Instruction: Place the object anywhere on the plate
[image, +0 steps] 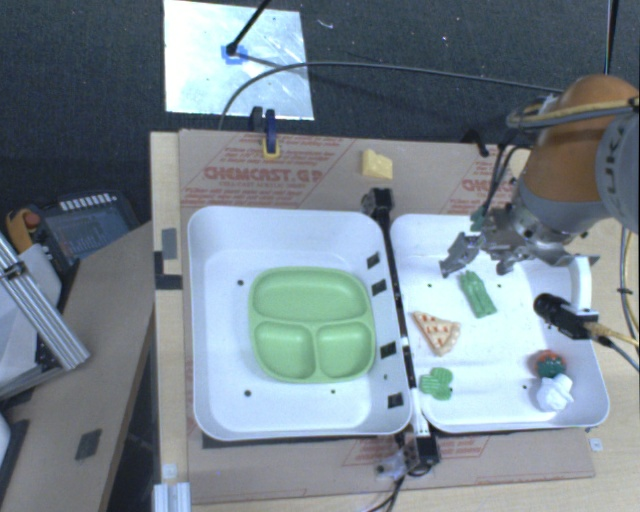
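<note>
Right now the grey two-finger gripper (487, 256), fingers spread apart and empty, hovers right of centre, just above the small green ridged plastic block (478, 296), whose long axis runs top-to-bottom, slightly tilted; light-green sectioned plate (310, 322) sits lower left.

You see the pale green plate (310, 325) lying flat in the middle of the left bin (215, 260), with three compartments: one wide at the back, two smaller at the front. In the right bin (590, 400) you find a green stick-shaped object (478, 296) lying flat, slanted, near the back.
</note>
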